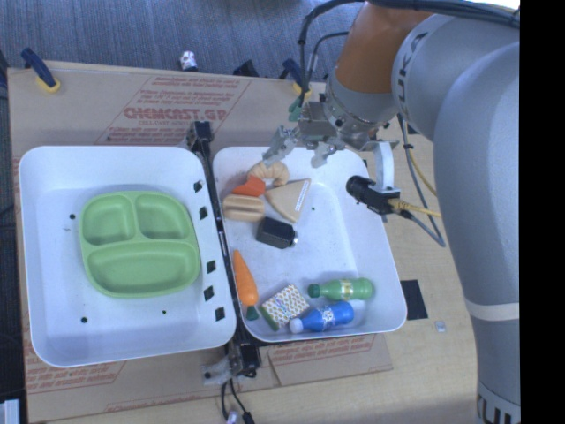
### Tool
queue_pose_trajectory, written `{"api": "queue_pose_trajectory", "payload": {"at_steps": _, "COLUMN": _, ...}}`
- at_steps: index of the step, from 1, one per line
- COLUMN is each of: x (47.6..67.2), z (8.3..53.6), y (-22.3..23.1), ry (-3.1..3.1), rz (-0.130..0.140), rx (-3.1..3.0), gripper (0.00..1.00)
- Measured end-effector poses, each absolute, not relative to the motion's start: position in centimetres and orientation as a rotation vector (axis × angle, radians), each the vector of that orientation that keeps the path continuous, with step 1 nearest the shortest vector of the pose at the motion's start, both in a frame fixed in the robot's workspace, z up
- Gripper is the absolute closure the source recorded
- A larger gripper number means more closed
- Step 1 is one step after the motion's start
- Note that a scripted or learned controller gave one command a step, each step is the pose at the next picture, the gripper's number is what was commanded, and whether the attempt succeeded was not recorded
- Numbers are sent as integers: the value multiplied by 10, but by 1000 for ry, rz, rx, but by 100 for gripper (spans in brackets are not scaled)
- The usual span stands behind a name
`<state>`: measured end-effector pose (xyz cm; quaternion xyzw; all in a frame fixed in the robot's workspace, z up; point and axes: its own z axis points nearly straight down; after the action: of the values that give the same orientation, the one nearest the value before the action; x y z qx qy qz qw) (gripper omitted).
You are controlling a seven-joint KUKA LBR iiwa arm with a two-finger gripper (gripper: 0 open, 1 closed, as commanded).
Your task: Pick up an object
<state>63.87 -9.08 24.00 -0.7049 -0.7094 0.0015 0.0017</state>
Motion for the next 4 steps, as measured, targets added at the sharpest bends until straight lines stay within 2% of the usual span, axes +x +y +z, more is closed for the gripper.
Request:
{"api": "queue_pose_trajectory", "payload": {"at_steps": 1, "x": 628, "z": 103, "y": -98, "ry": -2228, "rz": 3, "rx": -2213, "gripper": 0}}
{"api": "queue_pose_trajectory", "payload": {"at_steps": 2, "x": 658, "z": 96, "y": -93, "ry": -2230, "rz": 2, "rx": -2217, "gripper": 0}}
{"api": "queue_pose_trajectory", "payload": {"at_steps": 3, "x": 658, "z": 107, "y": -93, "ry": -2232, "rz": 4, "rx": -2210, "gripper": 100}}
{"api": "queue_pose_trajectory", "payload": {"at_steps": 4, "x": 657, "z": 160, "y": -38, "ry": -2229, "rz": 8, "rx": -2211, "gripper": 100}}
